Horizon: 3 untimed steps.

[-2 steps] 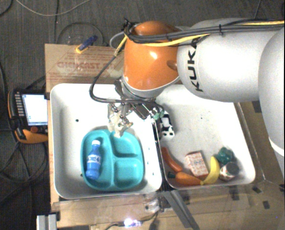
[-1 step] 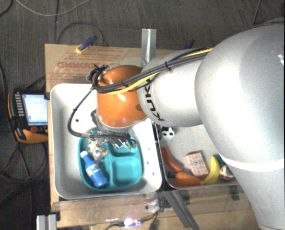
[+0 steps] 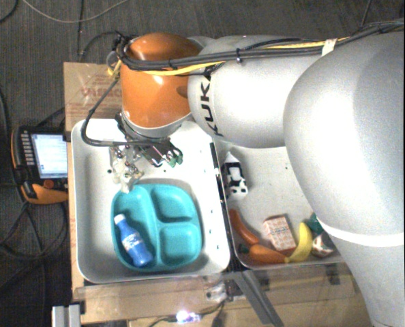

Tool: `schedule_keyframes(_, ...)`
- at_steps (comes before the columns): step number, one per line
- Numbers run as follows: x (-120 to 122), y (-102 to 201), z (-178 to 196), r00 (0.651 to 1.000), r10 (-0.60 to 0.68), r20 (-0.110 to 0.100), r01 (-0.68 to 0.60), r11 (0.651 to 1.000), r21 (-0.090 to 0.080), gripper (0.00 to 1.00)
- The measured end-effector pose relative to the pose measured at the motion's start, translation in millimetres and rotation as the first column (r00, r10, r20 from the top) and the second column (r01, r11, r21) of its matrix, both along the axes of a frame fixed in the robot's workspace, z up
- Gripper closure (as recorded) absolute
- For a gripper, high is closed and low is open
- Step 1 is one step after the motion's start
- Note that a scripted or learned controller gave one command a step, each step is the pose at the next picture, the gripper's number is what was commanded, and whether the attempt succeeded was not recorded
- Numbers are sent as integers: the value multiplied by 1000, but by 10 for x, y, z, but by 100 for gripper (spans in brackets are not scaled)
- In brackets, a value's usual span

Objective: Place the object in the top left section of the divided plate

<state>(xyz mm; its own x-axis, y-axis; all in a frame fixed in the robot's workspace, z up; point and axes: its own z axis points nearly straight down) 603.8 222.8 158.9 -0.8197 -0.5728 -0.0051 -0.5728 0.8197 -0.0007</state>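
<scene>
The gripper (image 3: pixel 126 169) hangs just above the top edge of the teal divided plate (image 3: pixel 163 225), inside the left bin (image 3: pixel 86 203). It is too blurry to tell how the gripper is set or whether it carries anything. One blue bottle (image 3: pixel 132 240) lies in the long left part of the plate. To the right of the plate, the other bin (image 3: pixel 271 162) has one black and white toy (image 3: pixel 235 180), two orange carrots (image 3: pixel 243 229), one small box (image 3: pixel 279 231) and one yellow banana (image 3: pixel 301 242).
</scene>
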Motion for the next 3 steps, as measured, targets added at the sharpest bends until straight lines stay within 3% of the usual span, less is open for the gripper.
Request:
schedule_keyframes(1, -696, -443, -625, 982, -191, 5, 191, 982, 7, 100)
schedule_keyframes(2, -173, -188, 393, 992, -123, -1, 123, 992, -1, 100)
schedule_keyframes(3, -737, -611, -108, 986, -164, -6, 164, 986, -1, 100)
